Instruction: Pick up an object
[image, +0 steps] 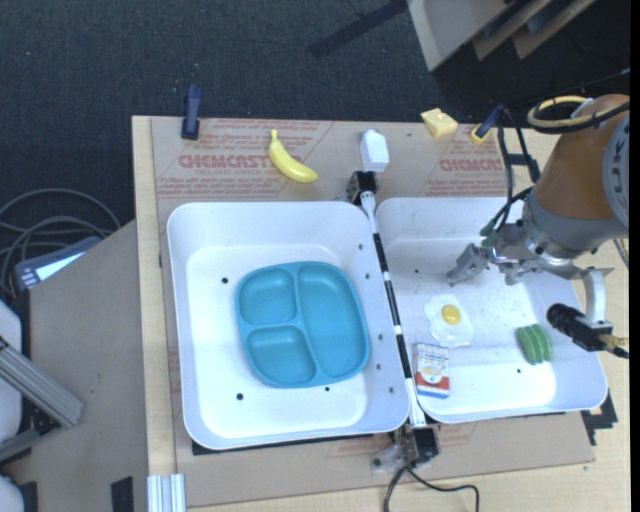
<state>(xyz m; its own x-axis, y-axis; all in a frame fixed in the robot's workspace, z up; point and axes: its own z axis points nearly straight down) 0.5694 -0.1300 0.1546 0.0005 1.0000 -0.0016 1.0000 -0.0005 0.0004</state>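
Observation:
The right bin (440, 215) holds a toy fried egg (449, 319), a green ridged piece (534, 343) and a small red-and-white carton (432, 369) leaning at its front left corner. My gripper (490, 272) hovers over the back half of this bin, just behind and to the right of the egg. It is open, and nothing sits between its fingers. The grey arm with its orange band (585, 170) comes in from the right.
In the left bin (200, 260) lies a blue divided plate (300, 322). On the cardboard behind the bins are a toy banana (290, 160), a white block (374, 150), a yellow cheese wedge (438, 122) and a blue clip (191, 110).

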